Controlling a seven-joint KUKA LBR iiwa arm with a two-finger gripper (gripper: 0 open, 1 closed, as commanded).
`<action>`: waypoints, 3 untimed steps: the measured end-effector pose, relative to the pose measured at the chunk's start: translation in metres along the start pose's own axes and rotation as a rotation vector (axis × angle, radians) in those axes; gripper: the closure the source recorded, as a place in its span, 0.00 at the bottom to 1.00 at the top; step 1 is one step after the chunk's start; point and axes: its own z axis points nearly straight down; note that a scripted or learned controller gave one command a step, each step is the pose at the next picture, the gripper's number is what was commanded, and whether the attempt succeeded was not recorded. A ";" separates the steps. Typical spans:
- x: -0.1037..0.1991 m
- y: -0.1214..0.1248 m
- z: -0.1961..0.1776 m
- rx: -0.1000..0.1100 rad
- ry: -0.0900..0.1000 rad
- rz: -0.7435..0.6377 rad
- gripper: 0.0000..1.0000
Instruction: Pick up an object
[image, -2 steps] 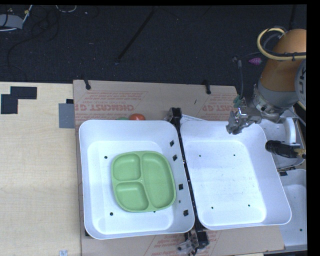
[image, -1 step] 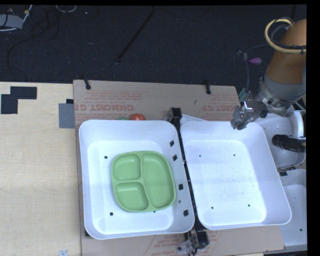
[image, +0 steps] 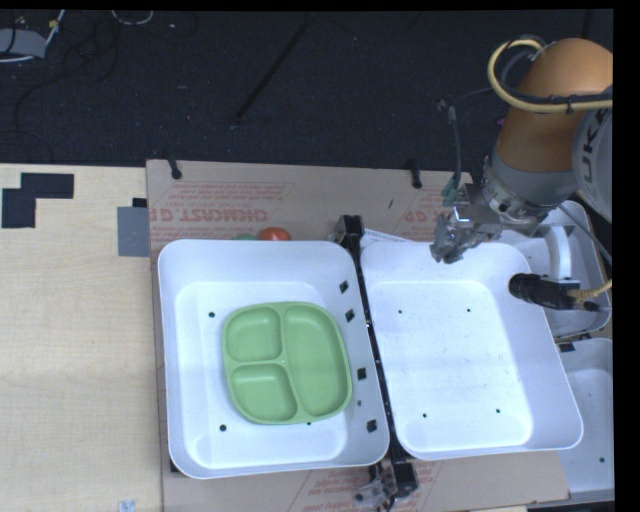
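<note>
The green 3-compartment plate (image: 287, 362) lies flat in the left bin (image: 190, 270), well left of and below the gripper (image: 449, 243), which hovers over the right bin's (image: 540, 400) far rim; finger spacing unreadable.

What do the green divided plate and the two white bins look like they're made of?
The green divided plate looks like moulded plastic with a matte finish: one even pale green, soft rounded compartment ridges, no sharp glare. The white bins, left and right, also look like plastic, smooth and slightly glossy, with rounded corners and thin flared rims; thin coated metal can't be ruled out.
</note>
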 end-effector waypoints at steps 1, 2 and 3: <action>0.058 0.003 0.000 0.000 0.000 -0.001 1.00; 0.117 -0.004 0.009 0.001 0.000 0.000 1.00; 0.171 0.001 0.011 -0.001 -0.001 -0.001 1.00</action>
